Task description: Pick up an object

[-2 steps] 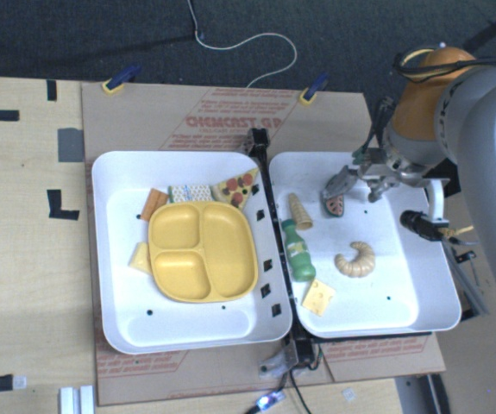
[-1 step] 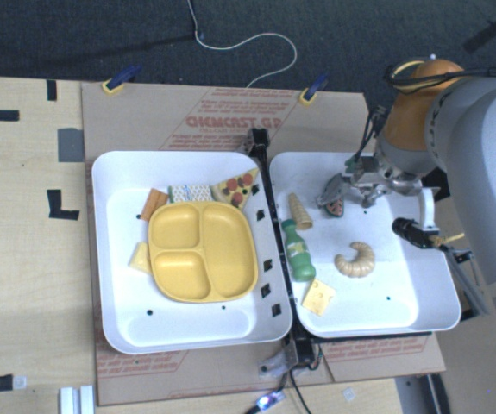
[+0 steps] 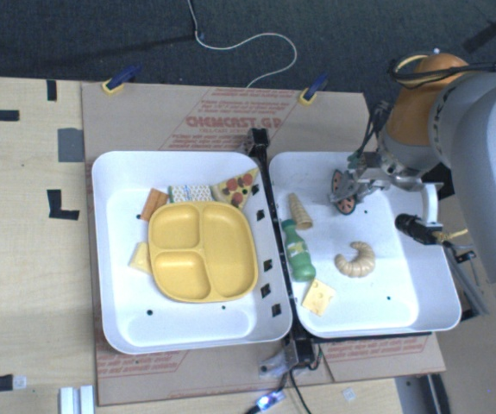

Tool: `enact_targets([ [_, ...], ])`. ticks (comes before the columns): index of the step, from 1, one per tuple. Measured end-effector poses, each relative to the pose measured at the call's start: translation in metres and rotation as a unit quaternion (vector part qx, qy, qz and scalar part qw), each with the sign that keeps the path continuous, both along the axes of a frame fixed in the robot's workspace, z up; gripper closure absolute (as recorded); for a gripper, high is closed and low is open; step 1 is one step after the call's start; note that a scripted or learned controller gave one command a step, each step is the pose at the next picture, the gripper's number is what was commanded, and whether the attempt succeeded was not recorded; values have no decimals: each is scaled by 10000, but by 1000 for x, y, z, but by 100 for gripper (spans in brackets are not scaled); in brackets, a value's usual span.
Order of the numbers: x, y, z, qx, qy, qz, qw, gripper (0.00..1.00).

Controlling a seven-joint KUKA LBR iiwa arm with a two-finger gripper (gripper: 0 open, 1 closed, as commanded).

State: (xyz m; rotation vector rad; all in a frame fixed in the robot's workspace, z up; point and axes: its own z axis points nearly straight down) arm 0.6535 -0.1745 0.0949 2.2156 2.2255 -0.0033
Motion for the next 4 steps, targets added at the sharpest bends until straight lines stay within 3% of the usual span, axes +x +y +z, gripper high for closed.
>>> enact_targets([
  [3,2,5,131,12,-13,-13,10000,100],
  [4,-18,52,128,17,8,0,10000,100],
])
